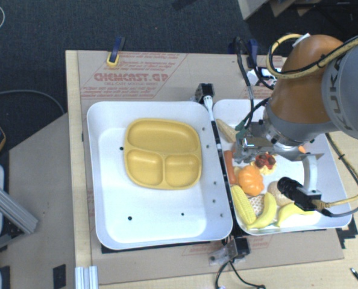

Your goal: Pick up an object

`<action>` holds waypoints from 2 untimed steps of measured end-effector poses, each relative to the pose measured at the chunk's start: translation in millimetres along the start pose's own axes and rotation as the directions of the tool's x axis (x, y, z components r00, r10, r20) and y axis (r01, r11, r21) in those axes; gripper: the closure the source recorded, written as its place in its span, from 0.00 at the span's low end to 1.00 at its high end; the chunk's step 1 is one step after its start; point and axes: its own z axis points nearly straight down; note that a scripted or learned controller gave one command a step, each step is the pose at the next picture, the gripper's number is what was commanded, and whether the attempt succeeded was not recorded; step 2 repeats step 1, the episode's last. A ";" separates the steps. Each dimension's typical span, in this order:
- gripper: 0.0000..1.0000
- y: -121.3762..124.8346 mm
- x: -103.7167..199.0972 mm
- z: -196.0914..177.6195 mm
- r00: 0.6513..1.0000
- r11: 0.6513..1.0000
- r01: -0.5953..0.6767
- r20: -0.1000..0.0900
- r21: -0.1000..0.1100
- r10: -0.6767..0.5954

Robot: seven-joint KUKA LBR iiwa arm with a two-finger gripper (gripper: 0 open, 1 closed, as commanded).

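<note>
Orange fruit in right-hand bin, just beside the tool; the tool's opening cannot be told.

In the left bin I see wide free floor around the yellow divided tray, mostly on its near side. The right bin is tight: the orange, corn cob and banana lie packed together near the dividing wall.

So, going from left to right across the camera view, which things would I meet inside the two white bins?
yellow plate → corn cob → banana
</note>
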 end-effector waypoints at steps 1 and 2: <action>1.00 0.0 1.1 5.1 1.000 1.000 0.000 0.000 0.004 0.000; 1.00 0.0 1.1 5.1 1.000 1.000 0.000 0.000 0.004 0.000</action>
